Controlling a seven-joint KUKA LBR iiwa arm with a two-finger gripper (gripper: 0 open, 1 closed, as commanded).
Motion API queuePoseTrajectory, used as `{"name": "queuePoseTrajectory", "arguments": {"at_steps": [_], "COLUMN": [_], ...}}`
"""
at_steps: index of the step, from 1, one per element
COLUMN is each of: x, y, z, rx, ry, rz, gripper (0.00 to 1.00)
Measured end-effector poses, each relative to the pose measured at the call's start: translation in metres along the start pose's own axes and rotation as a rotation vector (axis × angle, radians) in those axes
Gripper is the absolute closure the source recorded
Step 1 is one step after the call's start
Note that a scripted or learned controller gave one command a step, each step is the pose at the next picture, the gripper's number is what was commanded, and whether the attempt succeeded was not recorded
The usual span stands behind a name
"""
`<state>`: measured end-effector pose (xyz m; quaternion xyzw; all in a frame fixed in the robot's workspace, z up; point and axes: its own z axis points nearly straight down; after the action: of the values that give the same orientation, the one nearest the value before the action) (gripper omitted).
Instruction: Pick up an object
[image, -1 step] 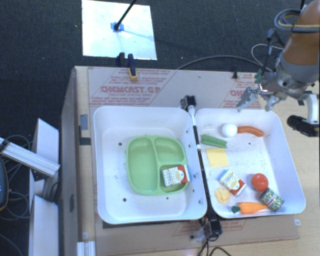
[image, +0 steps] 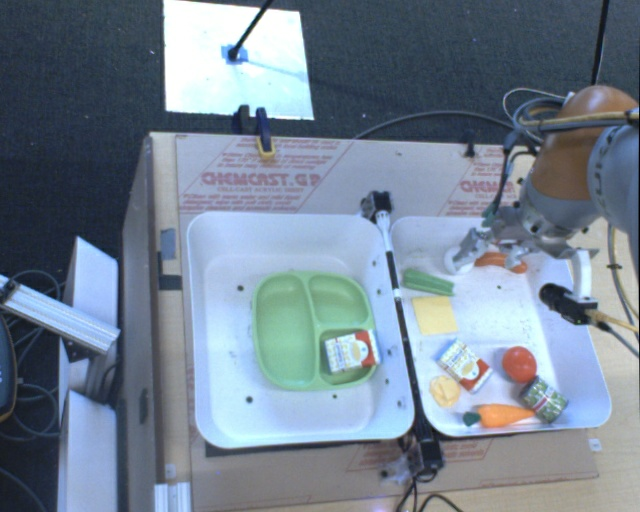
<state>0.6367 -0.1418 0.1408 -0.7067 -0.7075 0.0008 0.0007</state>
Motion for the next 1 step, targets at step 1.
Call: {"name": "queuePoseTrajectory", "arguments": {"at_steps": [1], "x": [-0.0236], "y": [0.0363], "z": [0.0495], "rx": [-0.016], "ry": [-0.003], "rz": [-0.003], "gripper": [0.0]}}
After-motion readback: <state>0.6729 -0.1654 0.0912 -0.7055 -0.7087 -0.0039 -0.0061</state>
